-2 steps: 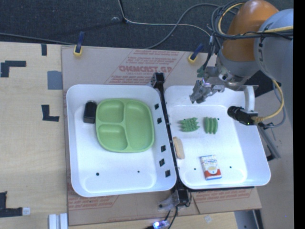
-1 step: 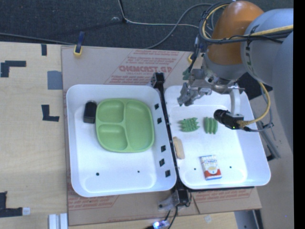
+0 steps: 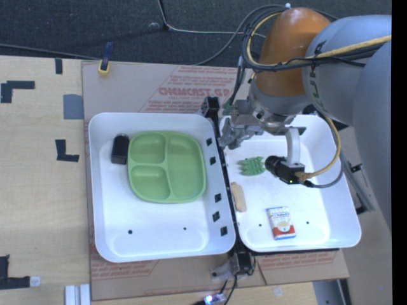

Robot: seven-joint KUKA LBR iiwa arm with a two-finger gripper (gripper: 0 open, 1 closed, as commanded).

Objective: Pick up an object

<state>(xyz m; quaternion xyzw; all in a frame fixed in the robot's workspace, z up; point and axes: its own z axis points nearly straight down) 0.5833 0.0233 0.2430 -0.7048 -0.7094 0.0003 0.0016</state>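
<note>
1. Reaching in from the right of the frame, the grey arm [image 3: 356,75] with its orange band [image 3: 289,40] was seen over the upper part of the right bin [image 3: 337,234].
2. The gripper [image 3: 236,132] was positioned at the upper left corner of the right bin, close to the divide between the two bins; whether it was open or closed could not be told, and nothing was seen to be held by it.
3. A small green ridged object [image 3: 252,166] was located just below the gripper, on the floor of the right bin and apart from the gripper.
4. A black cylindrical camera unit [image 3: 283,169] with a cable was seen hanging from the wrist, just right of the green object.
5. A slim tan object [image 3: 238,197] was laid along the left wall of the right bin, below the green object.
6. A small red and white box [image 3: 280,223] was placed flat in the lower middle of the right bin, well apart from the gripper.
7. A green divided plate [image 3: 167,167] with three compartments was seated in the upper half of the left bin [image 3: 152,243].
8. A small black object [image 3: 120,149] was found touching the left rim of the plate.
9. A yellow and blue clamp [image 3: 105,62] was fixed at the upper left of the cardboard sheet [image 3: 184,88] beneath the bins.
</note>
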